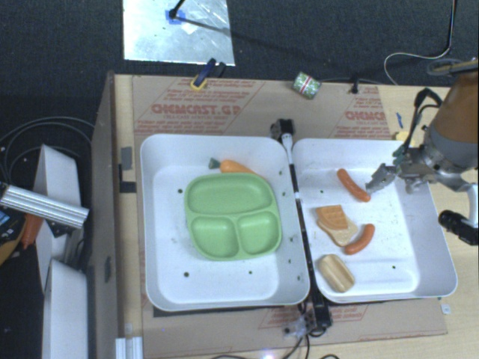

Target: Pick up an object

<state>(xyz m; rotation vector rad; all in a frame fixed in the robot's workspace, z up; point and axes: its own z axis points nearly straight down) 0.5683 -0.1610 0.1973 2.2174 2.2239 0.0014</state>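
red "chemcast gp" print on cardboard point(196, 111)

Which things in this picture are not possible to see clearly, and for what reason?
- Gripper: small and blurred in the camera view, so its state is unclear.
- Carrot: the green tray covers its lower side.
- Arm: cut off by the right edge.
- Roll behind the bins: too small to read its label.

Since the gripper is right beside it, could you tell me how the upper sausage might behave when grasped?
The upper sausage looks round and slim, so it may roll from the gripper. Its glossy skin suggests slipperiness. Being small, it is probably light.
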